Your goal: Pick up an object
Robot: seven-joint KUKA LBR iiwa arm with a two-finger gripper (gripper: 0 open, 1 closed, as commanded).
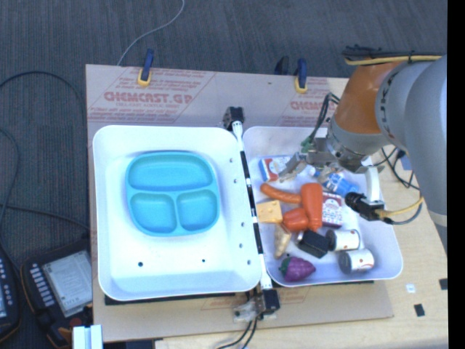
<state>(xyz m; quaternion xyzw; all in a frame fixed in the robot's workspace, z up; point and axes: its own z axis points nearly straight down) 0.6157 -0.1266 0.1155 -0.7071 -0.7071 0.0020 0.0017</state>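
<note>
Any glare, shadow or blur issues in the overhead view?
Camera view: even light, soft shadows; the left bin is nearly blown out white with mild sheen on the blue tray; the arm darkens the right bin near the claw; small toys read slightly soft.

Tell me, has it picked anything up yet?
Not yet, as far as I can see. The end effector hangs over the right bin, above the carrot, with nothing visibly between its fingers. The toys lie in that bin; the blue tray sits in the left one. The whole pick remains.
</note>
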